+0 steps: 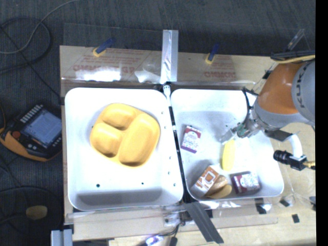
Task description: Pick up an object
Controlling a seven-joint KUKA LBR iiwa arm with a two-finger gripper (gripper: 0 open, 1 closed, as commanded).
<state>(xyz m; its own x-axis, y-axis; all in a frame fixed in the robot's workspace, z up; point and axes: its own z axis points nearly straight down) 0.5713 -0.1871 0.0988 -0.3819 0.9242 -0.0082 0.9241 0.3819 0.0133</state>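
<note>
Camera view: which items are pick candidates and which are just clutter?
Job:
gripper
pale yellow piece
small purple-white packet
orange-brown packet
dark red packet
big yellow lumpy object

Lying about:
handheld pendant
blue-yellow clamps
floor cables

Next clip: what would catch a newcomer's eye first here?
The big yellow lumpy object sits alone in the left bin. The right bin holds smaller things: a pale yellow piece, a small carton and two packets near the front. The gripper hangs just above the yellow piece.
</note>
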